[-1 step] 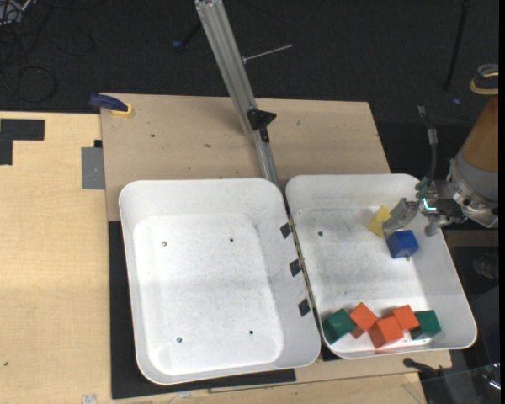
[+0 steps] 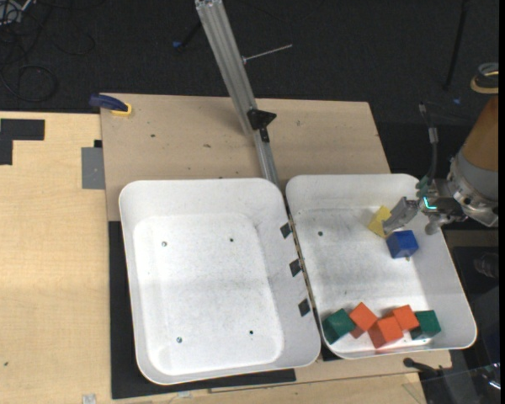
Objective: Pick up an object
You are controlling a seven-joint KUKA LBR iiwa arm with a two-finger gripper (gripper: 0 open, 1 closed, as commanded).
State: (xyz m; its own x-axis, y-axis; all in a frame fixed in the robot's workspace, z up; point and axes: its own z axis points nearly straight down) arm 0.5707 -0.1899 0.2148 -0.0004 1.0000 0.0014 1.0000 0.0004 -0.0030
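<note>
Gripper over right bin, finger state cannot be told; yellow block just left; blue block just below

At three o'clock the arm runs off the frame edge — its gripper partly covers the yellow block, finger gap unreadable.

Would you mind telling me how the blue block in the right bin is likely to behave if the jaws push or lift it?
The blue block looks like a small rigid cube, so it should probably slide rather than roll. It appears light, so a nudge may send it skidding on the smooth white bin. Its flat faces should suit a pinch, though the yellow block sits close by.
</note>
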